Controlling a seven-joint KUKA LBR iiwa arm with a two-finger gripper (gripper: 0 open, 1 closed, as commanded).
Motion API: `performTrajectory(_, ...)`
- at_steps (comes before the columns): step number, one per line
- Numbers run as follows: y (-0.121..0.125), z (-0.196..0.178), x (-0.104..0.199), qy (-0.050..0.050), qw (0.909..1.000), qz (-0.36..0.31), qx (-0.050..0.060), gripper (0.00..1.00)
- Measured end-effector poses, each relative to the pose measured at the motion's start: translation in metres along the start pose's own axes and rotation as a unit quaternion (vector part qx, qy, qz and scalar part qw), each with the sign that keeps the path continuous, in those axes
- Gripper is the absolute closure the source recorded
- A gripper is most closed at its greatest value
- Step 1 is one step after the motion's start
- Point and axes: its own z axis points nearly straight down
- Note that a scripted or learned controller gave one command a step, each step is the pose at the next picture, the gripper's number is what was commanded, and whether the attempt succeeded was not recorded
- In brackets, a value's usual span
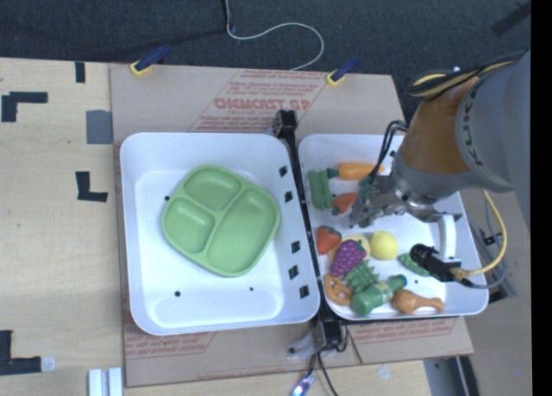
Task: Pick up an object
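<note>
The grey arm with its orange band reaches in over the right bin, and the hand hangs low over the pile of toy food there; its tips are lost against the clutter, so I cannot tell whether it is released or clenched, and nothing can be seen held in it.

Well off to the hand's far side, across the divider, the left bin carries a green sectioned plate. It is broad, flat and stiff, likely light but awkward: only its rim offers a pinch, so it is a poor choice.

The likelier things lie in the right bin, close around the hand. Just below it sits the purple grape bunch, knobbly and probably hollow plastic, light, with bumps that give a grip across its narrow width. Beside that, the yellow lemon is smooth and round, likely to squirt out unless taken across its middle. Just above the hand lies the orange carrot, slim and stiff, best pinched across its shaft. At the hand's tips shows a red piece, partly hidden. Further below, the orange drumstick at the bin's near edge narrows to a handle that suits a pinch.

All look rigid, light, slightly slick, not fragile.
</note>
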Motion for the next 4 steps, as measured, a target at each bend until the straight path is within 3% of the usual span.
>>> performTrajectory(1,-0.005,-0.194,0.068,0.001,1.0000,-0.003,-0.009,1.00)
performTrajectory(2,-0.051,-0.334,0.066,0.000,1.0000,0.000,-0.009,1.00)
performTrajectory(3,-0.068,-0.301,-0.007,-0.001,1.0000,0.005,0.001,1.00)
performTrajectory(4,-0.071,-0.270,-0.023,0.000,1.0000,0.002,0.001,1.00)
